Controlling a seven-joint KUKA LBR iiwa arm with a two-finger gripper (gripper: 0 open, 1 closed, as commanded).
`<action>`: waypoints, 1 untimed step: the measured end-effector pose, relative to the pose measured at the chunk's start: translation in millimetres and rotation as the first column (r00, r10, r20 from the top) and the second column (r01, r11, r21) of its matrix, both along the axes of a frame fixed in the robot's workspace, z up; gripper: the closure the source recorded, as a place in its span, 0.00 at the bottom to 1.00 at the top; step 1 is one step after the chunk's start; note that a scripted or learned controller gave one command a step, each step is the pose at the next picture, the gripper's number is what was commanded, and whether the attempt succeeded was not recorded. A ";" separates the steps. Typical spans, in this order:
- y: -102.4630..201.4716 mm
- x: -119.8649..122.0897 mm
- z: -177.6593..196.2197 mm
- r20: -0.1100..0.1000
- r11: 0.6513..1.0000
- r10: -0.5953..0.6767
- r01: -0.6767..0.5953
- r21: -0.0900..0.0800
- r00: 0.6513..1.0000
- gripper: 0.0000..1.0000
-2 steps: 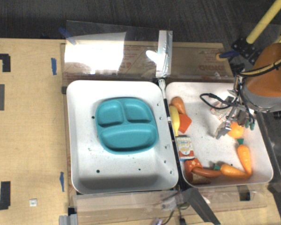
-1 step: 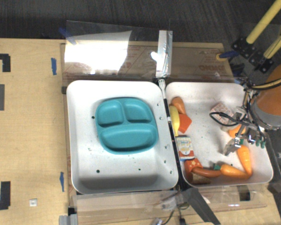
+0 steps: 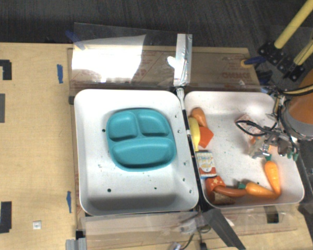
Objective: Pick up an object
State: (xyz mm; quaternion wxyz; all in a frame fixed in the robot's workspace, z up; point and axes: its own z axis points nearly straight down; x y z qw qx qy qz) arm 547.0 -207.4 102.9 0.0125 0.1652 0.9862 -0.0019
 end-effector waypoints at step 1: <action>44.3 3.7 91.9 -0.012 0.990 -0.138 0.138 0.008 0.990 1.00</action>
